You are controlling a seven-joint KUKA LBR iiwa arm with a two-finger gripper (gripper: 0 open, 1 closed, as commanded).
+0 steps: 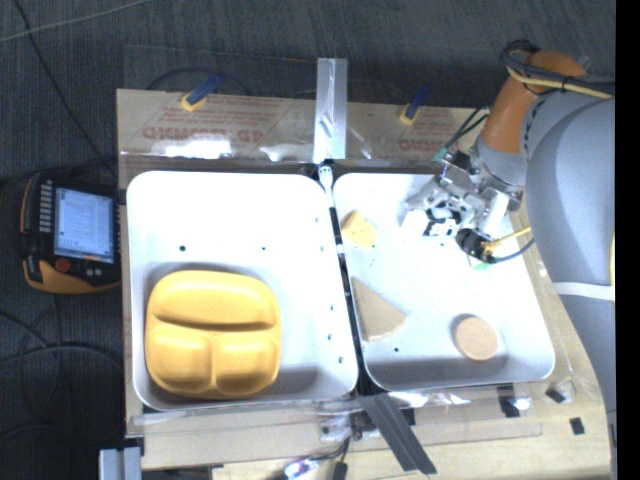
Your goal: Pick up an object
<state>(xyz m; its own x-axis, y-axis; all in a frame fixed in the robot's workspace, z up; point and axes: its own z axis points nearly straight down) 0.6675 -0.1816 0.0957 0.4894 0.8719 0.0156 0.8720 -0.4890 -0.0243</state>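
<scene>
Yellow bun-shaped block point(212, 331), flat, left bin.

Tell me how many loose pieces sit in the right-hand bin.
3. A pale yellow piece near the bin's upper left, a tan wedge against the divider, and a round tan disc near the lower right. None looks hidden.

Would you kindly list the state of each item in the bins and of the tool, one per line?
Large yellow block: lying flat in the left bin, untouched.
Small yellow piece: resting by the right bin's left wall.
Tan wedge: lying flat, free.
Tan round disc: lying flat, free.
Tool: over the right bin's upper area, nothing visibly held.
</scene>
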